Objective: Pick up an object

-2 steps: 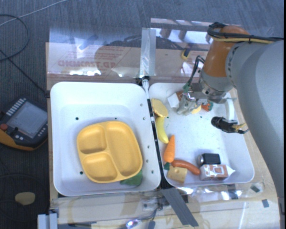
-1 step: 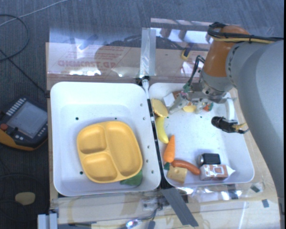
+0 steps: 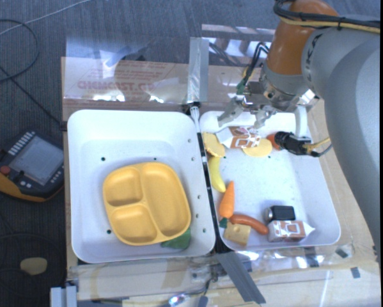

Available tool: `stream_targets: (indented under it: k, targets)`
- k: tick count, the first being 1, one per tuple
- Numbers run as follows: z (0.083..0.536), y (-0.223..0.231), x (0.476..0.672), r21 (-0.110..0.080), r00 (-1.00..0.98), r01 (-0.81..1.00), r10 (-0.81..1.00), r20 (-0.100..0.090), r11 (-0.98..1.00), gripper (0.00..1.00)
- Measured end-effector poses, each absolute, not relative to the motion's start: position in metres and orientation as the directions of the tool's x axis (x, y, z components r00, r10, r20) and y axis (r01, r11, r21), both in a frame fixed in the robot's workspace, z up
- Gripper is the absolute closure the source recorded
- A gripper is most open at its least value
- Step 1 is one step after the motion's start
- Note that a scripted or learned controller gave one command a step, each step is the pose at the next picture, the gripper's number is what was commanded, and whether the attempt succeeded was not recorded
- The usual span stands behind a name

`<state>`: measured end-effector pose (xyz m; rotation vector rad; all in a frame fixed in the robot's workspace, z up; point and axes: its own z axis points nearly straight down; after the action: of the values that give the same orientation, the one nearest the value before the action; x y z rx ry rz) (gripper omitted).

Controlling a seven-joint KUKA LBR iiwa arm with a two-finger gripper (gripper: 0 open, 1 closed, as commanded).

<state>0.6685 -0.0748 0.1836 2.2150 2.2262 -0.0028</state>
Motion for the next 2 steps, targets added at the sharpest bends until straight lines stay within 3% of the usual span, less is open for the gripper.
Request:
stream_targets:
  k: [1, 2]
  targets:
    - [0.274, -0.053, 0.635, -0.001, 0.020, 1.000, 1.000, -0.002, -0.020, 0.00]
    - [0.236, -0.102, 0.640, -0.002, 0.081, 0.997, 0.997, -0.006, -0.081, 0.00]
